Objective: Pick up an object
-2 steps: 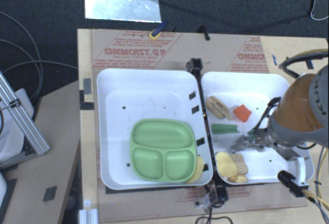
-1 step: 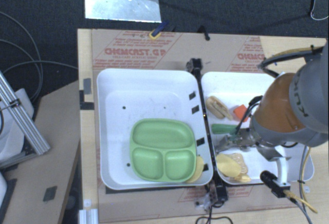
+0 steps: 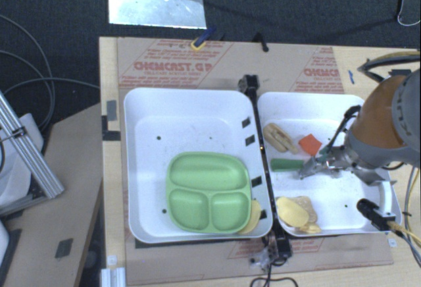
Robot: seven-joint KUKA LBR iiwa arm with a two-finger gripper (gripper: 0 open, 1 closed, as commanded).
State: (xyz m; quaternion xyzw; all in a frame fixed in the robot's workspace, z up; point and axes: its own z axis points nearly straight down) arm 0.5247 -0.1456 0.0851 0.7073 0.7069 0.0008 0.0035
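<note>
In the right bin [image 3: 342,114] lie a tan, peanut-shaped piece [image 3: 278,137], an orange-red block [image 3: 310,144], a dark green stick [image 3: 285,164] and a pale yellow lump [image 3: 296,212] near the front wall. My gripper [image 3: 308,171] hangs low over the bin's middle, right at the green stick's right end and just below the orange-red block. The arm's grey wrist and orange band [image 3: 381,124] reach in from the right. The wrist hides how the gripper meets the stick.
The left bin [image 3: 151,114] holds a green divided plate [image 3: 209,190] with a yellow piece [image 3: 254,216] tucked at its right front corner. A black clamp [image 3: 250,83] sits between the bins at the back. Cardboard [image 3: 171,62] lies under both bins.
</note>
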